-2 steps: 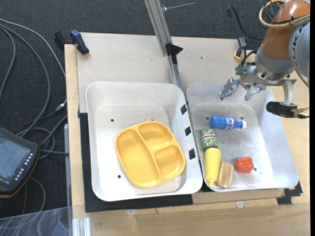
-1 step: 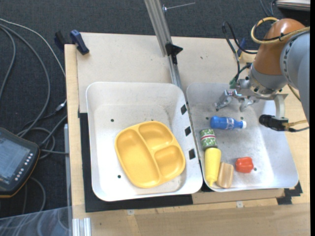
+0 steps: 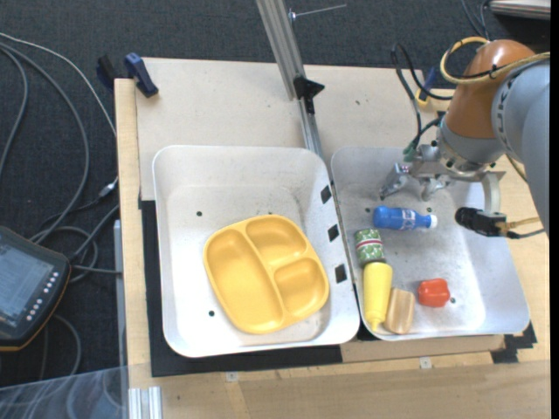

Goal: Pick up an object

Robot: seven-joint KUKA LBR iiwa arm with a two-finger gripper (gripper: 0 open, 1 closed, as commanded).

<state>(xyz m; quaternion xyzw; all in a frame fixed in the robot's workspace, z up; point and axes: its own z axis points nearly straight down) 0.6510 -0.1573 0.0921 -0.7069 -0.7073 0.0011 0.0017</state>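
1. The tool (image 3: 417, 180) hangs over the far part of the right bin (image 3: 507, 278), just above a blue bottle (image 3: 403, 219); whether it is apart or together cannot be told.
2. The blue bottle lies on its side on the bin floor, its white cap pointing right, with nothing gripping it.
3. Near the bin's left wall lie a green-labelled can (image 3: 369, 246), a yellow bottle (image 3: 377, 291) and a tan block (image 3: 400, 311), close together.
4. A small red object (image 3: 433, 292) sits to the right of the tan block, apart from it.
5. The left bin (image 3: 179, 182) holds a yellow divided plate (image 3: 265, 273).
6. Both bins rest on the desk (image 3: 218, 103).
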